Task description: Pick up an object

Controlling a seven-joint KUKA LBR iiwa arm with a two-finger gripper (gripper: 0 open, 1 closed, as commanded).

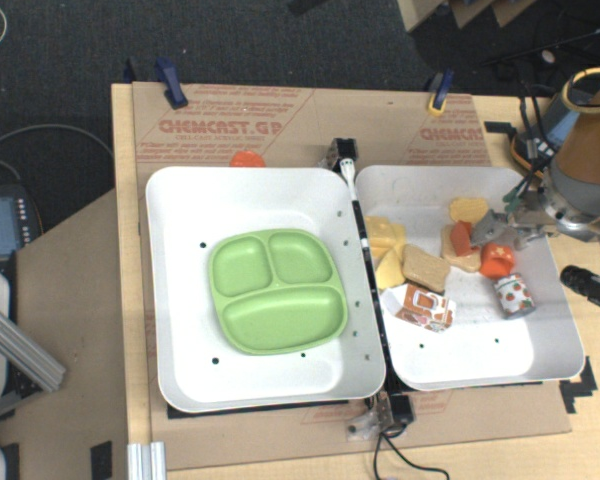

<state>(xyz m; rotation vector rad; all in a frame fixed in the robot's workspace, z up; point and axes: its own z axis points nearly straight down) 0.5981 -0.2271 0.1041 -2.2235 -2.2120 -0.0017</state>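
My gripper (pixel 502 230) hangs low over the upper right part of the right bin (pixel 480 363). It is right above an orange-red piece (pixel 496 260) and beside a red piece (pixel 462 238); whether it touches either is unclear. A yellow round piece (pixel 469 209) lies just behind them. Further left lie yellow cheese wedges (pixel 384 239), a tan bread slice (pixel 425 266) and a red-and-white packet (pixel 425 309). A small spotted can (pixel 513 295) lies on its side near the right wall.
The left bin (pixel 180 218) holds a green divided plate (pixel 277 290). A black divider strip (pixel 358 230) runs between the bins. The arm's grey body (pixel 580 168) stands over the right bin's far right corner. Blue clamps (pixel 170 83) grip the board's back edge.
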